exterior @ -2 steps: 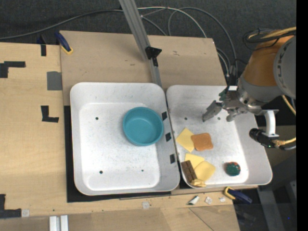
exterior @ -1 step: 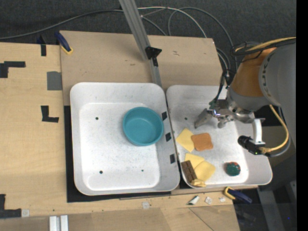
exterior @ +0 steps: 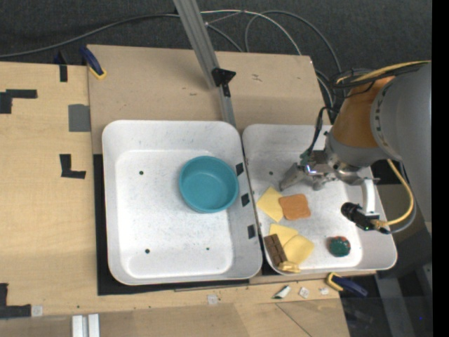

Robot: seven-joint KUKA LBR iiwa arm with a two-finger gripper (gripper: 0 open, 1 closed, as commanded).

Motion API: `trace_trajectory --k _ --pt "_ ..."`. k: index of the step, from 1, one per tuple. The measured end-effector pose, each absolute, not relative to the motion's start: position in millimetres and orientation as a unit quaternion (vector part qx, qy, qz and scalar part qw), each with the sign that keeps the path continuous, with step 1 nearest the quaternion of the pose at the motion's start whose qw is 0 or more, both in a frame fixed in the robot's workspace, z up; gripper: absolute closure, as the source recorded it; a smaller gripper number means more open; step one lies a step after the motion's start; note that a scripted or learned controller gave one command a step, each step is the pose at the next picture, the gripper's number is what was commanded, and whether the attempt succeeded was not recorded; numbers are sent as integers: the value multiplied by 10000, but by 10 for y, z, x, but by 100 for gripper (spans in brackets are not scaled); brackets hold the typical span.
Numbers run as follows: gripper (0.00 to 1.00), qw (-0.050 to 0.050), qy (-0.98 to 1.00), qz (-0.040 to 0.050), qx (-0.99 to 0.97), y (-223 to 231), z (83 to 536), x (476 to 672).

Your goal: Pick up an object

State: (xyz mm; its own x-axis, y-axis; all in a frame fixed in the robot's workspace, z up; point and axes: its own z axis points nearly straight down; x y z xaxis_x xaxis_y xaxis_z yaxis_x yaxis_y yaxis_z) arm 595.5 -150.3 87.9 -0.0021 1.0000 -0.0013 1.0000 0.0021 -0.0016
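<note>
Over right bin [exterior: 280,142] | tool [exterior: 298,177] grip unclear | beside orange block [exterior: 295,206]

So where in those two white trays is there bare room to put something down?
Most room is in the left bin, all around the blue bowl. The right bin is bare along its back edge; its front is crowded with yellow pieces, an orange square and the gripper.

A round teal plastic bowl [exterior: 208,183] sits upright at frame centre. Lower right lie 3 flat pale yellow wedges [exterior: 270,204], an orange-brown square slab [exterior: 295,206], a dark brown bar [exterior: 274,250] and a small dark green, possibly round, object [exterior: 339,246].
</note>
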Motion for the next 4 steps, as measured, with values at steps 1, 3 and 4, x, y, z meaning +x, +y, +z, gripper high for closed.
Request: trace_trajectory --k 1,3,4 --pt "100 5 -7082 8 -7061 -1497 983 5955" --pt "100 -17 -7077 -11 -7065 -1388 2036 5953" --pt "100 10 -7087 4 -7055 -951 1995 5771"
